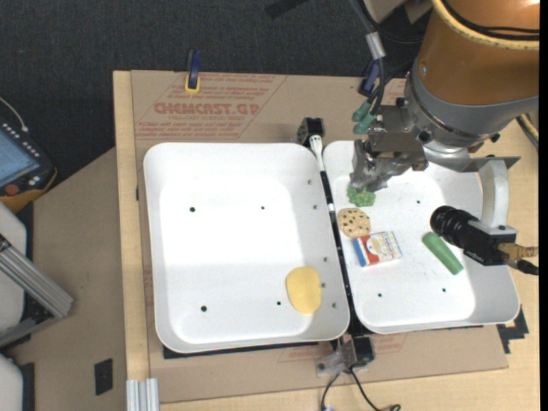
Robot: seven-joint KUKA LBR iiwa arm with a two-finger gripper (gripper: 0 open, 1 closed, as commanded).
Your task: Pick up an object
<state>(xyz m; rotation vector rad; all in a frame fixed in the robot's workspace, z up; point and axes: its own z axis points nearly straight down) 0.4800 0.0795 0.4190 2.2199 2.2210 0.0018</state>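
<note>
Hanging over the right bin (428,311), I have my gripper (366,187) low at about the bin's 10 o'clock corner, close to the wall it shares with the left bin (223,229). A small green block (364,199) sits right at my tip, touching it or very nearly so, on the bin floor as far as I can judge. Whether my jaws are spread, pressed together or pinching the block, I cannot tell from this slant. At 6 o'clock from the block, just beside it, lies a round speckled cookie (353,222). At 5 o'clock from the cookie and touching its edge is a flat red, white and blue packet (378,248), lying tilted. At 3 o'clock from the packet, a little apart, lies a green stick (443,253), slanted. Over in the left bin, a pale yellow oval (304,289) rests near the 5 o'clock corner.
</note>
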